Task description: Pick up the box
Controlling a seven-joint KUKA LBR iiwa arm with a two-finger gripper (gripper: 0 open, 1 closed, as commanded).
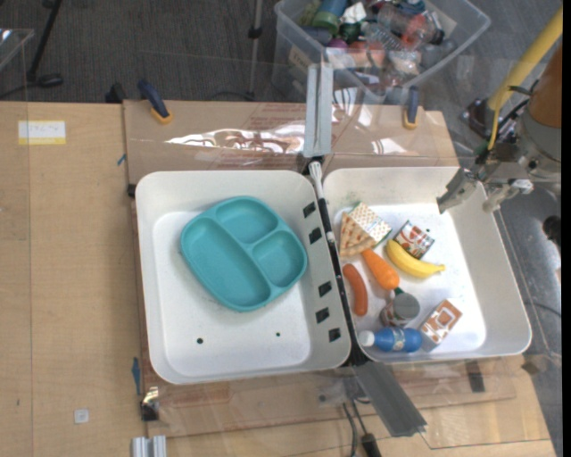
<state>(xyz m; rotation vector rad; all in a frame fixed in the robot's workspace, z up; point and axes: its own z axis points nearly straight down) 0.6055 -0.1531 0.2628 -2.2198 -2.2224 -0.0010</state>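
Broadly, the bench (71,268) fills most of the view, with two white bins side by side. At nine o'clock the left bin (178,353) holds a teal divided plate (243,253). At three o'clock the right bin (495,294) holds the small items. A clear tub (464,27) at twelve o'clock is cut off by the top edge, and its jumbled contents are hard to make out.

At two o'clock the arm (544,54) is mostly cropped by the right edge; its gripper (482,192) hangs over the right bin's far corner. Its fingers (452,192) look parted and nothing sits between them, though they are small and blurred.

Inside the right bin, from larger to smaller: a waffle-patterned wedge (363,229), a yellow banana (412,261), an orange carrot (384,270), a red sausage (357,290), a blue bottle (397,340), a grey can (399,310) and a red-and-white pack (415,239).

The box (441,322) lies at the bin's five o'clock, just beside the bottle. It is small, orange-brown with white patches, tilted; its print is too small to read.
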